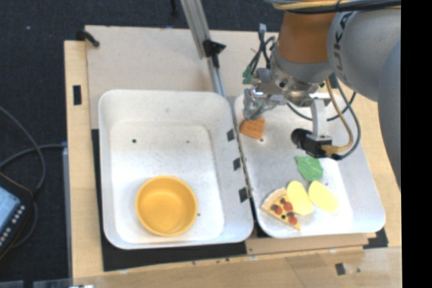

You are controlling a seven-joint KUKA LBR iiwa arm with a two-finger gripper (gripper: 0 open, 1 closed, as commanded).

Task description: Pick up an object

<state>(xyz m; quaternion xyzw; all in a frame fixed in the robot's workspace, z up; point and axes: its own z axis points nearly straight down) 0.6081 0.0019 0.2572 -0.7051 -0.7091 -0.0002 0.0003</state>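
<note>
Arm [364, 30]: reaching in from the right, grey body high over the right bin [370, 211], orange band bulging above the wrist, wrist pointed steeply down. Cables looped over the top of the band and trailing down the wrist's right side to a black fitting [307, 140] above the bin floor.

Gripper [255, 111]: lowered over the upper left corner of the right bin, close to the wall shared with the left bin [108, 145]. Spread or pressed together: cannot tell, tip dark and cluttered at this slant. Grasp on anything: not confirmed.

Orange piece [252, 128]: directly beneath the gripper tip, at the upper left of the right bin, just beside the dividing wall. Small, flat-sided, roughly wedge-shaped, plain orange, slightly tilted. Touching the gripper or merely under it: cannot tell. Resting on the floor or lifted: cannot tell.

Other contents of the right bin, all well apart from the gripper:
- green piece [310, 167], near the middle, just below the black fitting
- pizza slice [282, 208], toy, with red spots, at the lower edge
- two pale yellow pieces, one [300, 197] touching the pizza slice, one [322, 197] just beside it on the right

Left bin: yellow bowl [167, 204], upright, mouth up, in the lower half.

Behind the bins: metal post [196, 10], slanting from the top of the view down to the point where the two bins meet
</note>
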